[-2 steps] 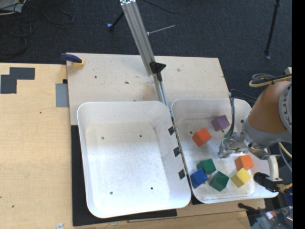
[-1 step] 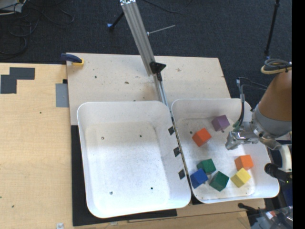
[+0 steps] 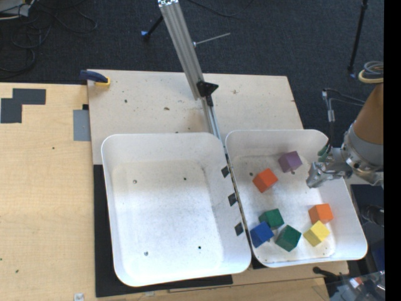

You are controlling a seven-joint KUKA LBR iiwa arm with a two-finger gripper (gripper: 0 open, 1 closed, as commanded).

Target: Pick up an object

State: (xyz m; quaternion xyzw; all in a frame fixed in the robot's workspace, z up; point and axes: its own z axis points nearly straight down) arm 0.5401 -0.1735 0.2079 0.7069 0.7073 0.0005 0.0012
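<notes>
The right bin point(image 3: 250, 142) holds several small blocks: a purple one point(image 3: 289, 162), an orange-red one point(image 3: 265, 180), an orange one point(image 3: 321, 213), a yellow one point(image 3: 316, 234), two green ones point(image 3: 272, 218) point(image 3: 289, 237) and a blue one point(image 3: 261, 233). My gripper point(image 3: 316, 175) hangs over the bin's right side, right of the purple block and above the orange one. Nothing shows between its fingers.
The left bin point(image 3: 113, 168) sits beside the right one, with black clips point(image 3: 229, 198) along the shared edge. A slanted metal rail point(image 3: 187, 49) rises behind the bins. A blue-and-yellow clamp point(image 3: 95, 78) sits at the bench's back left.
</notes>
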